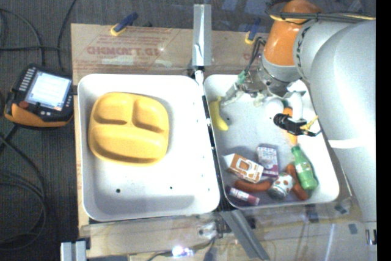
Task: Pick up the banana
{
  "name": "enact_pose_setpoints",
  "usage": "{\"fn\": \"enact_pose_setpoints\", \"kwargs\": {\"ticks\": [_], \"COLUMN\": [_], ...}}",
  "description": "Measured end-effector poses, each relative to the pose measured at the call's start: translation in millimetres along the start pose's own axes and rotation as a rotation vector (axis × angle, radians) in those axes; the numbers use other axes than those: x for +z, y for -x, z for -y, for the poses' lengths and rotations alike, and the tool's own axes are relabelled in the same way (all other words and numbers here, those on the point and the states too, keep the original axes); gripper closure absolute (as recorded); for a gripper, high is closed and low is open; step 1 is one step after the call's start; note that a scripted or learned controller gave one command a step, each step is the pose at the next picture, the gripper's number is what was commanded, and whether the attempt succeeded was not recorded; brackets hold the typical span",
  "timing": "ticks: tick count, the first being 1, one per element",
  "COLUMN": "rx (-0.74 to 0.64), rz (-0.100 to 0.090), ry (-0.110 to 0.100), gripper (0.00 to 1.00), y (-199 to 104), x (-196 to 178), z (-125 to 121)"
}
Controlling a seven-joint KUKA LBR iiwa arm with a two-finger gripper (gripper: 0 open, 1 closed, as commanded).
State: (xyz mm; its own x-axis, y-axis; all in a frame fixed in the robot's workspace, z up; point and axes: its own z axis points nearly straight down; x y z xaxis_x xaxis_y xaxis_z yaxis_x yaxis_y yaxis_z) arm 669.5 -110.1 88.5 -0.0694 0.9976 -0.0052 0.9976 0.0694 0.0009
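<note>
The banana (217, 114) is small and yellow. It lies along the left wall of the right bin (333, 183), in its upper half. My gripper (237, 90) hangs over the bin's upper left corner, just above and to the right of the banana's top end. Nothing yellow shows in the gripper, and the banana rests on the bin floor. The grey arm with its orange band (284, 43) reaches in from the right and hides the bin's right rim.
A yellow divided tray (129, 126) lies upside down in the left bin (146, 202). The right bin's lower part holds a green bottle (303, 169), an orange-and-white box (246, 168), a purple packet (267, 158), a sausage (252, 185) and a can (281, 186). A teach pendant (40, 96) sits off the bench at left.
</note>
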Motion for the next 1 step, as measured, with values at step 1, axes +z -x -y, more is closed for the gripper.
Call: {"fn": "enact_pose_setpoints", "kwargs": {"ticks": [1], "rx": [-0.243], "rz": [0.001], "ry": [0.009], "gripper": [0.0], "y": [56.4], "x": [-1.0], "z": [69.3]}}
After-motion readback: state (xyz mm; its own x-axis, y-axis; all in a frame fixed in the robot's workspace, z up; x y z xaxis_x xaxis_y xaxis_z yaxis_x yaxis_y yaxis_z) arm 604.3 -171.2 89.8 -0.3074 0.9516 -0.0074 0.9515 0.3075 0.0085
